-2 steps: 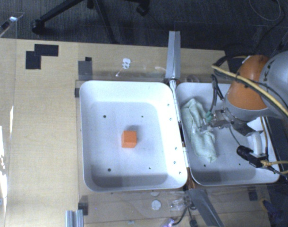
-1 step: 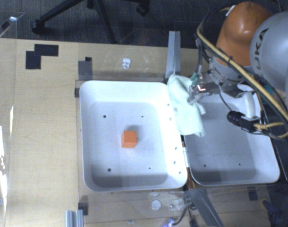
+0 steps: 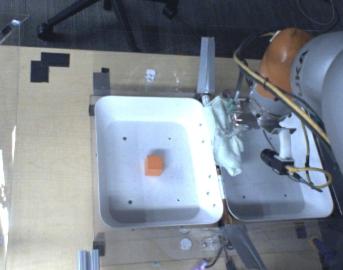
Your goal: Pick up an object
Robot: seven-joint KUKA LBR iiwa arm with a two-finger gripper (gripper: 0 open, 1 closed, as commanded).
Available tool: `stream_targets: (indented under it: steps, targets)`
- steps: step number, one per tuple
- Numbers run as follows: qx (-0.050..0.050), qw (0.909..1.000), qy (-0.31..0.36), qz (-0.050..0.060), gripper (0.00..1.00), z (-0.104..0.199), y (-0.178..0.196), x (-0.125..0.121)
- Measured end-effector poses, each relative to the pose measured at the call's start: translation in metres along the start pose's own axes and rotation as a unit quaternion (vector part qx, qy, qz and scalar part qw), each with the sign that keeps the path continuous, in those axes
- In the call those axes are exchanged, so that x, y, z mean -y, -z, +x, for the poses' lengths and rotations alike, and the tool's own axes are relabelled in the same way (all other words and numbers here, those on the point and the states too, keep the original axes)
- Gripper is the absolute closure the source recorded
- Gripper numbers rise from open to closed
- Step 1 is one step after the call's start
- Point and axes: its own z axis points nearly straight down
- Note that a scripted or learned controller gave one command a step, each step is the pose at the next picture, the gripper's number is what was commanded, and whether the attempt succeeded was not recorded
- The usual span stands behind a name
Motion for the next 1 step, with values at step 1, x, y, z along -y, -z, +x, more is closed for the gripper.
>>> stream_targets:
  steps: [1]
  targets:
    - [0.000, 1.0000, 0.005, 0.000, 1.00, -0.0177, 0.0534, 0.0319]
